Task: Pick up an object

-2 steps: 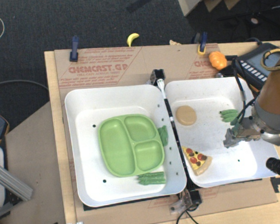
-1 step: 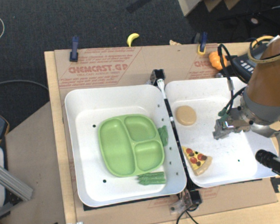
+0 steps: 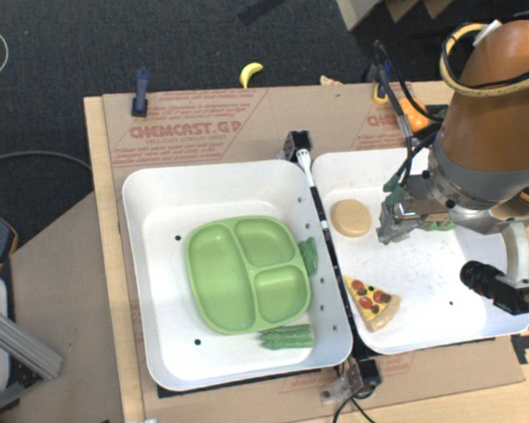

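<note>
Gripper (image 3: 395,226) poised over right bin (image 3: 438,325), finger state indiscernible. Nearest: tan round toy bun (image 3: 351,217), likely light, rigid, smooth; best pinched across its diameter.

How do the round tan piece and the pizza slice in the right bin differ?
The round tan piece is a plain, single-coloured disc; the pizza slice is a wedge with red and dark toppings. The tan piece lies toward the far side of the right bin, close to the gripper; the pizza slice lies at the near edge, farther from it. Both sit by the bin's left wall, untouched.
</note>
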